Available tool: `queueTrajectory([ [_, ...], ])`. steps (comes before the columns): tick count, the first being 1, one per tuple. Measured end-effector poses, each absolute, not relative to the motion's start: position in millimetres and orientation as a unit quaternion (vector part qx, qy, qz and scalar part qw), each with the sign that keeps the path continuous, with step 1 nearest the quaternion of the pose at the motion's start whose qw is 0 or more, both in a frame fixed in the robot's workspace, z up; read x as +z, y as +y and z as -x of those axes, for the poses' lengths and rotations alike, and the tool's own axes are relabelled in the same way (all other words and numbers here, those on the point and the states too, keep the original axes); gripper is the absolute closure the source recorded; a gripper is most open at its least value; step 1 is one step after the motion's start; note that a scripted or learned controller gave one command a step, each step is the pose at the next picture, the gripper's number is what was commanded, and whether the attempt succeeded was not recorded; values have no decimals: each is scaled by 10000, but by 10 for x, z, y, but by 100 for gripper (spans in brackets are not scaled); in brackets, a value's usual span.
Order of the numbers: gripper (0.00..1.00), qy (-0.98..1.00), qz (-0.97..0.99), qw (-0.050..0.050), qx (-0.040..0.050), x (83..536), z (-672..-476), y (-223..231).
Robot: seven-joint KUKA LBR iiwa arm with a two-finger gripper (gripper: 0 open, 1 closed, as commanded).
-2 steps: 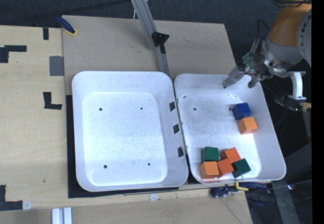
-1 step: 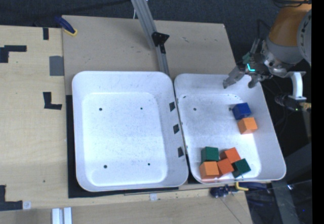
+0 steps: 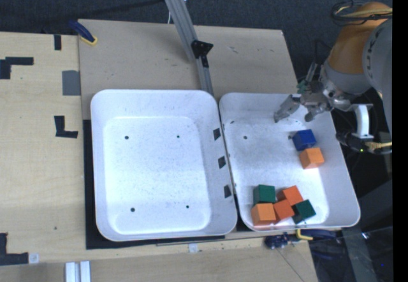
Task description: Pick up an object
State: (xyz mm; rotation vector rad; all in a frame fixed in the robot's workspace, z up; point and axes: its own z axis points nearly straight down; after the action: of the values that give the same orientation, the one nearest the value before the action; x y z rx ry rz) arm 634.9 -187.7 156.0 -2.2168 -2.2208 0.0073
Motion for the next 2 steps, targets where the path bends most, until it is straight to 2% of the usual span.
queueTrajectory([
  [1, 0, -7078, 7064, 17, 23, 1081, -6266, -1911],
  [2, 0, -7080, 7062, 9, 18, 905, -6260, -1903],
])
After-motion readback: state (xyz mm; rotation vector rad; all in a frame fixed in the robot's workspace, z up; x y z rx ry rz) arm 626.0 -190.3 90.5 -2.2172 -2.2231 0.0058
